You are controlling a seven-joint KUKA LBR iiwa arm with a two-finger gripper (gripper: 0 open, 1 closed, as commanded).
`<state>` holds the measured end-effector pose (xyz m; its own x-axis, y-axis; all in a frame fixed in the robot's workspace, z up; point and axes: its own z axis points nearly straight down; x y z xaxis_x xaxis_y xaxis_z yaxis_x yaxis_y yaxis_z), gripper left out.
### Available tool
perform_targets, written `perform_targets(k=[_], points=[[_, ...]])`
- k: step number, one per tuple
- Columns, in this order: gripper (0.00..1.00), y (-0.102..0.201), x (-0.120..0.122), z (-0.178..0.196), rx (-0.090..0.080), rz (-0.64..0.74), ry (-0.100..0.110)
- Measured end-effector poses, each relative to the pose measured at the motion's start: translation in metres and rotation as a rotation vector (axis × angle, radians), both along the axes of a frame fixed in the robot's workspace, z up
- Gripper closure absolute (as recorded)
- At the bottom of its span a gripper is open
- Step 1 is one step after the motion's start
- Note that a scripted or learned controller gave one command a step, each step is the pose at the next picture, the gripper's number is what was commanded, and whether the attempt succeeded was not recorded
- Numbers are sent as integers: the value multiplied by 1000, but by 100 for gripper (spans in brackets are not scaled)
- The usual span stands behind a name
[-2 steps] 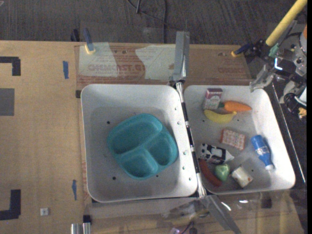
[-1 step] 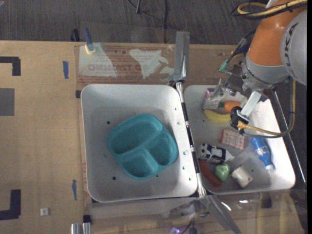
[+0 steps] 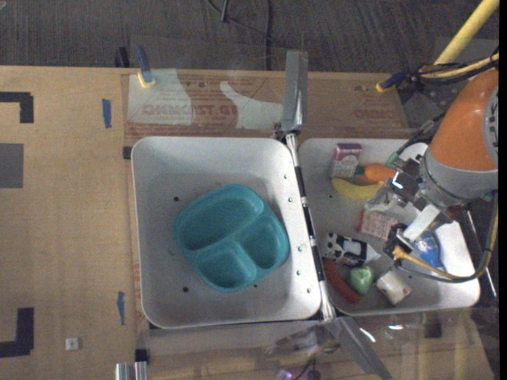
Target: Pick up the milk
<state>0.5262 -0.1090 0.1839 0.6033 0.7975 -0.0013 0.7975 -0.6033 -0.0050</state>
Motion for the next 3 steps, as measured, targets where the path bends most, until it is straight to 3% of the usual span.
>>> perform_targets(k=[1,2,3], points=[[0,-50,-28,139,-3,394,-6],[0,13,-47,-9,0,458,-3],[0,-16,-20,-83,-4,574,-12]])
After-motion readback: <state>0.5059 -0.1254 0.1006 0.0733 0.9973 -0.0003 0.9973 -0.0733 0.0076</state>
